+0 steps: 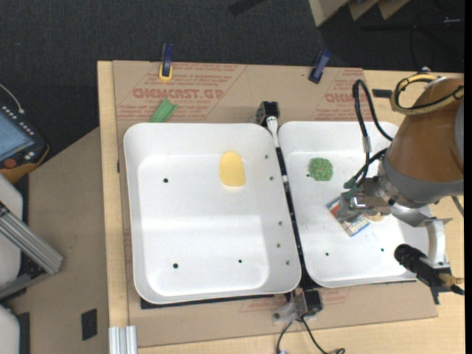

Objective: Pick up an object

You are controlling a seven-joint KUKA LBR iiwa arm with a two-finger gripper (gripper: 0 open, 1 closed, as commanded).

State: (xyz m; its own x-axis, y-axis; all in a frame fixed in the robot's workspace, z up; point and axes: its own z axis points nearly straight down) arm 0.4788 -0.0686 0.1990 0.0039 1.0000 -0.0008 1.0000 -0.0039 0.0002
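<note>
Arm: grey arm with orange band reaches in from the right and hangs low over the right bin (324,268), wrist tilted toward the bin floor.
Gripper: the gripper (356,206) sits just above a small flat card.
Fingers: whether they are wide or narrow, I cannot tell; the wrist body hides them from here.
Card: a small flat card (352,223) with red and blue print lies on the right bin's floor, partly under the gripper, likely the thing being gone for.
Green ball: a fuzzy green ball (320,169) rests further back in the same bin, apart from the gripper.
Yellow lump: a pale yellow lump (232,169) lies alone in the left bin (169,271), well away from the arm.
Tabletop: both bins sit side by side on a cardboard sheet (221,87) clipped at the back, presumably to keep it from sliding.
Judgement: the try looks to be at the grasp; a flat card is hard to get under, so a slip seems likely.
</note>
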